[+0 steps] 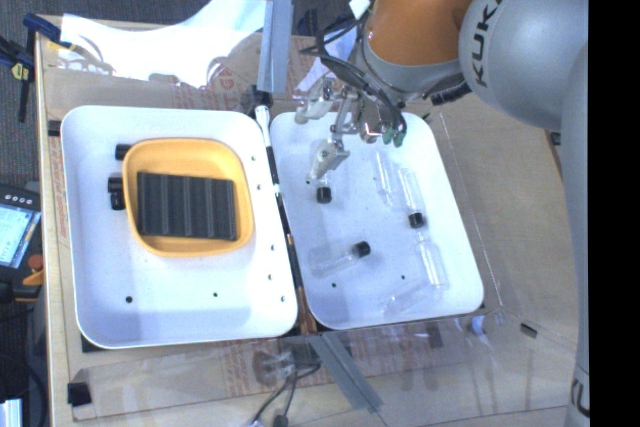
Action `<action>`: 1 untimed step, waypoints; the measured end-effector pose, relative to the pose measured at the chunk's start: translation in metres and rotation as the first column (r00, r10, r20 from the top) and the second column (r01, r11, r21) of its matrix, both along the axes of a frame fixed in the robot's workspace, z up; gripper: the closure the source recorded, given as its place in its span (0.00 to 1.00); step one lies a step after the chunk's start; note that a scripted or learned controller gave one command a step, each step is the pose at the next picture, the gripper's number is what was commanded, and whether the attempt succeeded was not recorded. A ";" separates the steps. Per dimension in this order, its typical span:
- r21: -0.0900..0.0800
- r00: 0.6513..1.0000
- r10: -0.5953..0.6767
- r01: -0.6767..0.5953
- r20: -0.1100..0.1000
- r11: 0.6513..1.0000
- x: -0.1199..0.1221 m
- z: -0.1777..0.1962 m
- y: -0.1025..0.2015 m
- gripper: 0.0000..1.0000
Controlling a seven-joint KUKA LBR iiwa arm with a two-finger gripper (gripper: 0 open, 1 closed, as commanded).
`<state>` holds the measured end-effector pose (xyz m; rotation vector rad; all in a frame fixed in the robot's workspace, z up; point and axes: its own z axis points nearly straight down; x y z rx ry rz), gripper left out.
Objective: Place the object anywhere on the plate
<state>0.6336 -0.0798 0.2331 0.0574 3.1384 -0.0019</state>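
Note:
A yellow plate (228, 158) with a dark ridged insert (187, 205) lies in the left white bin (100, 295). Several clear vials with black caps lie scattered in the right white bin (300, 135): one (342, 257) near the middle, one (410, 200) at the right, and others toward the front right. My gripper (328, 159) hangs over the upper left part of the right bin, well to the right of the plate. A black cap (323, 194) sits just below the gripper; whether it is held or lying on the bin floor I cannot tell.
A raised divider (277, 205) separates the two bins. Small black items (117, 191) sit at the plate's left edge. The big grey and orange arm (440, 5) looms over the back right. Cables and a metal bar (273, 40) lie behind the bins.

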 end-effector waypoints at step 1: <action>0.000 0.999 -0.044 0.044 0.001 0.999 -0.015 0.031 0.050 0.00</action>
